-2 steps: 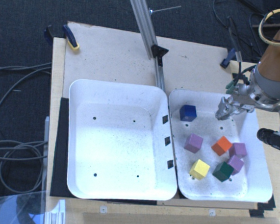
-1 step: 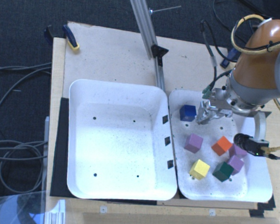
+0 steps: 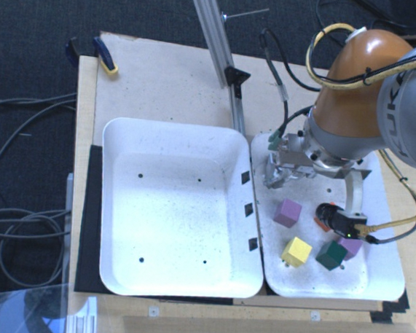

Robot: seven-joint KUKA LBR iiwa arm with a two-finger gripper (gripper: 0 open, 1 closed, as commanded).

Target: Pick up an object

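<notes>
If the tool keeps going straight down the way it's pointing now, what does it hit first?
Most likely bare floor of the right bin. The tool hangs over the bin's upper left part, and the nearest object, the purple cube, lies a little nearer the camera. Height is hard to judge from this slanted view.

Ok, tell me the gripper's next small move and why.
Probably shift toward the near side of the bin, then descend onto the purple cube. The gripper hangs just beyond it, holding nothing, and that cube lies nearest, apart from the yellow cube and green block.
</notes>
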